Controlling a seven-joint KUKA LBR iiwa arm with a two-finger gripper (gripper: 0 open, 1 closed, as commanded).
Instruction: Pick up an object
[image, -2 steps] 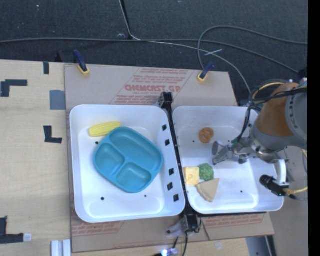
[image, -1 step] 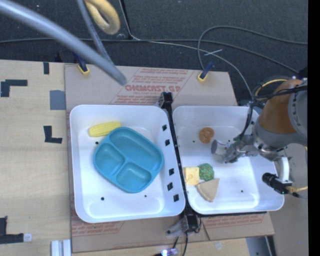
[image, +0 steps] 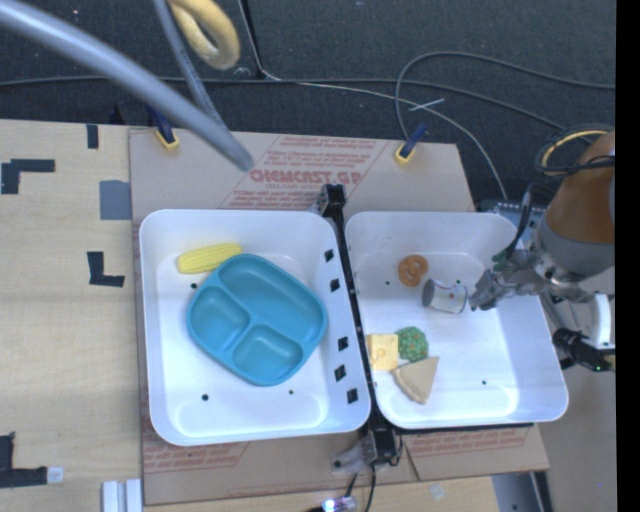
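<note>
From where I stand, the end effector (image: 470, 297) hangs low in the right bin (image: 520, 400), reaching in from the right, its tip just beside a small grey cylinder (image: 441, 294) lying on its side; I cannot tell from here how it is set, or whether it has the piece at all. That grey cylinder looks to be the thing it is after, in the far half of the right bin, near the middle. I'd judge it light and stiff, probably smooth plastic or metal, so it may roll or slip out; the surest hold would be across its round body at mid-length, squeezing the curved sides. Just far-left of it sits one round orange-brown piece (image: 413, 268), like a toy cookie, also light and hard by the look. Nearer, against the left wall of that bin, are one yellow cheese-like block (image: 381, 351), one green broccoli-like lump (image: 413, 343) touching it, and one tan wedge (image: 419, 379) just below, which makes five small things in the right bin. The left bin (image: 170, 400) holds one blue divided tray (image: 257, 317) and one yellow corn cob (image: 208, 258) at its far-left edge. Two bins in all, side by side on the surface (image: 60, 340).
</note>
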